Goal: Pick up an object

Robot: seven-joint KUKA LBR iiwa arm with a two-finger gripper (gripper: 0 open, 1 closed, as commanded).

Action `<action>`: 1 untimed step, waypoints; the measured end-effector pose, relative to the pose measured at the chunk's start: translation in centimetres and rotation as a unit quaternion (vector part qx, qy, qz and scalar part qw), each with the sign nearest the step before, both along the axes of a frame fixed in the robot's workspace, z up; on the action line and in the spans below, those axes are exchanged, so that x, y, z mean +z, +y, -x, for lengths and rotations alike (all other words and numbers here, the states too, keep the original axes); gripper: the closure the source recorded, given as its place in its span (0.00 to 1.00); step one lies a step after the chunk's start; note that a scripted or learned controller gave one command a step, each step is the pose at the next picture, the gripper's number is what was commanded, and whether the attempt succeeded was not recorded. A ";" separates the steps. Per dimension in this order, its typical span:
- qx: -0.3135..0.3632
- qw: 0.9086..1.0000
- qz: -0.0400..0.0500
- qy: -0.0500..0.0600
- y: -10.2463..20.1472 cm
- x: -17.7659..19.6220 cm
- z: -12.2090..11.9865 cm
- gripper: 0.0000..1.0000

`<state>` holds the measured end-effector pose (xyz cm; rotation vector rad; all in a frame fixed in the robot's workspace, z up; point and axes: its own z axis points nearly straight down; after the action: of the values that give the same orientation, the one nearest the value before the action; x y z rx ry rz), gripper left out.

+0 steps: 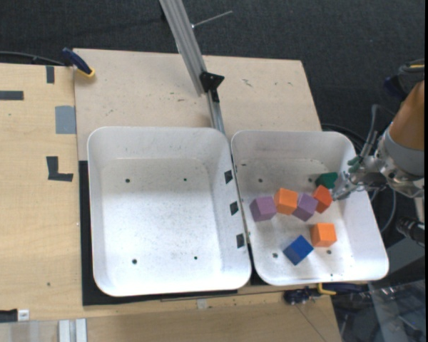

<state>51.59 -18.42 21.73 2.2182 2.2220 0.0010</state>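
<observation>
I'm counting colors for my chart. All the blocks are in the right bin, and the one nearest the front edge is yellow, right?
Not quite. In the camera view the blocks are in the right bin, but the block nearest the front edge is blue, not yellow.

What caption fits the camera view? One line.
Gripper reaches over blocks in the right bin beside an orange block.

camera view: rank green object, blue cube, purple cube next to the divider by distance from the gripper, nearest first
From the gripper, at the right bin's right wall:
1. Green object, just left of it, near the wall.
2. Blue cube, toward the bin's front.
3. Purple cube, by the divider, on the bin's left side.
</observation>
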 end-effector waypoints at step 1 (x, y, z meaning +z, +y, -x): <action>0.002 1.000 -0.001 0.001 5.3 -0.4 -1.2 1.00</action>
<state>52.81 -13.12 21.30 2.2151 2.2299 0.0000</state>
